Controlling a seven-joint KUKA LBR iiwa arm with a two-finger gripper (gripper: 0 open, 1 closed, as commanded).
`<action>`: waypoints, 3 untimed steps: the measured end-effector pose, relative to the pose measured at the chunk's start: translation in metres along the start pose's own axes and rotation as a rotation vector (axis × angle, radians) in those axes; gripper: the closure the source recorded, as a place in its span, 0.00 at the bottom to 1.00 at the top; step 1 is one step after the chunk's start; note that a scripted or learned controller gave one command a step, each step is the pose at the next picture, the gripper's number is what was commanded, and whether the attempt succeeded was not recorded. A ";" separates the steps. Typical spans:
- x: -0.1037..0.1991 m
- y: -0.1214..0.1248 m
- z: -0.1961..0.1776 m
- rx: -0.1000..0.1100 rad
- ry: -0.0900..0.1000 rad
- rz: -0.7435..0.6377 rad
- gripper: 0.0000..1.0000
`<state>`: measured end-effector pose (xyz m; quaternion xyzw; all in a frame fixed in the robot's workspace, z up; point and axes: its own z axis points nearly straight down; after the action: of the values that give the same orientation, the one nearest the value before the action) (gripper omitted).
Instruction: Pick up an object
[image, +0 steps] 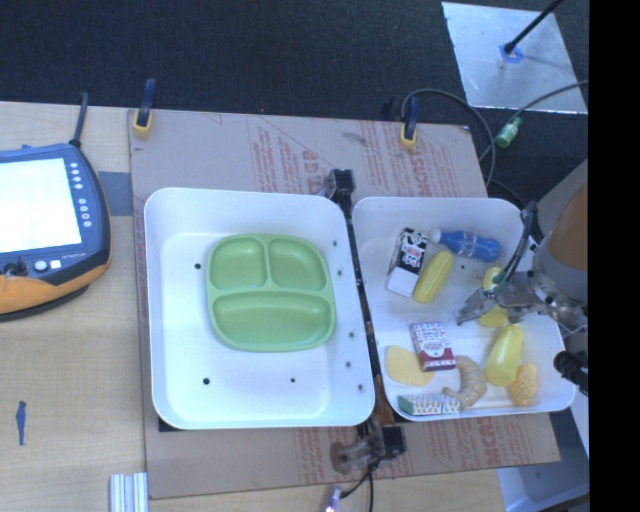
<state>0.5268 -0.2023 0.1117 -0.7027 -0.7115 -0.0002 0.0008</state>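
The gripper (487, 305) is seen low over the right bin (372, 300), reached in from the right side, with its metal fingers spread apart and nothing caught between them; it can be judged ready to close but not yet closed on anything. Just beneath and slightly beyond the fingertips a small yellow piece (494, 318) is partly covered by the fingers, and its shape cannot be made out. Immediately below the tool, toward the near rim, a yellow bottle (504, 352) is laid with its long axis running nearly along the arm's approach, tilted a little; this is judged the nearest candidate, lying close beside the fingers but apart from them. Further out from the tool, toward the bin's far wall, a corn cob (433, 276) is set on a slant beside a black-and-white carton (408, 252), with a blue bottle (470, 243) lying crosswise above the fingers. Toward the near corner a red-and-white box (432, 346), a shrimp (468, 382) and a yellow slice (404, 364) are found well apart from the tool. The left bin (170, 380), holding a green divided plate (270, 292), is far off across the divider. A short drop and close over the small yellow piece would seem the shortest move
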 end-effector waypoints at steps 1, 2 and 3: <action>0.068 0.073 0.020 0.003 -0.001 0.005 0.00; 0.067 0.073 0.010 0.004 -0.002 0.005 1.00; 0.119 0.064 -0.081 0.000 0.000 0.009 1.00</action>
<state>0.5892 -0.0826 0.1926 -0.7059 -0.7084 -0.0003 0.0007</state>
